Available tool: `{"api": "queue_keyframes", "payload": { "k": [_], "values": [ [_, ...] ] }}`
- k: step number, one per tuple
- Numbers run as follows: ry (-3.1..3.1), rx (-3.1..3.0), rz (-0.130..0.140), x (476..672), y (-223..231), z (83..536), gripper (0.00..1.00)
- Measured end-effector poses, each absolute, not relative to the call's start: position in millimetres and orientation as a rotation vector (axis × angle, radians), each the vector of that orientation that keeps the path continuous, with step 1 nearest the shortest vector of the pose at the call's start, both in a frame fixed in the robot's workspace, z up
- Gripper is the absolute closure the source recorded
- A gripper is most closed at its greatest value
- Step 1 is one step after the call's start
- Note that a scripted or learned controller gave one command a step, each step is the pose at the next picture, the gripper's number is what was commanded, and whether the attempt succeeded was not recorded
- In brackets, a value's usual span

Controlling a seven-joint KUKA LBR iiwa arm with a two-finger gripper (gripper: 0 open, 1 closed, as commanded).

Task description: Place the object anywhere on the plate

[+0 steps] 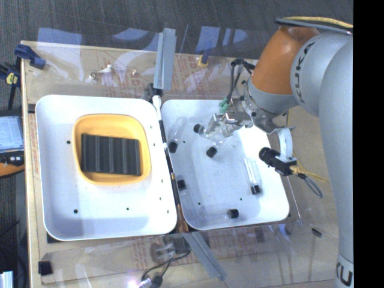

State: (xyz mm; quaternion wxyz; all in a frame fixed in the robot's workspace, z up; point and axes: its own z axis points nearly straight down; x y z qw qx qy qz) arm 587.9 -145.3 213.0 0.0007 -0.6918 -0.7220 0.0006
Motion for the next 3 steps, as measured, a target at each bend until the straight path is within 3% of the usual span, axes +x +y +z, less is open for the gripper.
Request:
{"api": "queue_keyframes", "payload": {
  "k": [1,2,3],
  "values": [
    [-2.446,-1.970,0.001,640.3,-87,230,1.00],
    [-2.649,-1.683,0.002,656.4,-56,192,1.00],
    [-2.649,-1.683,0.003,656.4,-56,192,0.00]
  ]
}}
